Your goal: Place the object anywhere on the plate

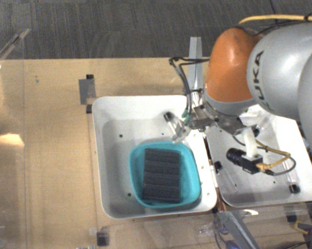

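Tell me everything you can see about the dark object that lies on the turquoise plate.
The dark object is a flat rectangular block, dark grey to black, with a matte look. Shallow grooves across its top divide it into about five parallel bands. It lies flat on the turquoise plate, its long side running a little aslant, and fills most of the plate's floor. The plate sits in the left white bin. Nothing else touches the block; the tool is above the plate's upper rim, apart from it.

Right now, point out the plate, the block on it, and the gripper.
plate [134, 162]: camera view, bare left rim.
block [161, 175]: camera view, middle of its ridged top.
gripper [176, 128]: camera view, between its fingertips.
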Robot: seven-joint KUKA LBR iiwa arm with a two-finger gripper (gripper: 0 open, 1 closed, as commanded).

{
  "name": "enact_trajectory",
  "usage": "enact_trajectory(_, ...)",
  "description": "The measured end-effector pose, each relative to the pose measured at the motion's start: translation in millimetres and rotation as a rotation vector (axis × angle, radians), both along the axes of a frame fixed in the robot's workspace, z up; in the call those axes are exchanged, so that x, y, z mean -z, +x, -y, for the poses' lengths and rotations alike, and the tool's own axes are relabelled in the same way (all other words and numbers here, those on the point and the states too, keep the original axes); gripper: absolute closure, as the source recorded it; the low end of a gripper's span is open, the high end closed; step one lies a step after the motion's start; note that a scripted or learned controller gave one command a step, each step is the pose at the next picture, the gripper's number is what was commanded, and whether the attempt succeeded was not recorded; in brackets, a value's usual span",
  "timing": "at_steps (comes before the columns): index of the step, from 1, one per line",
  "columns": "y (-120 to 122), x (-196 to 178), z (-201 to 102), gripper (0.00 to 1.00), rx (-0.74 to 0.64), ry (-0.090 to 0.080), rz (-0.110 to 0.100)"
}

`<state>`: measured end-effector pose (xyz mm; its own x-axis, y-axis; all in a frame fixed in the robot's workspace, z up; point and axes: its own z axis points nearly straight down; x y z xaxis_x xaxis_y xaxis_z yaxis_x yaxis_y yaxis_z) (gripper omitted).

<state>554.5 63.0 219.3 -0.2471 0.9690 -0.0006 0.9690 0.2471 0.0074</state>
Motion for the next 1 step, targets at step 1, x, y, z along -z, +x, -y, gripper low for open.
enact_trajectory(1,-20.9,-149.6,38.3,0.0,-0.051,-0.001,0.005)
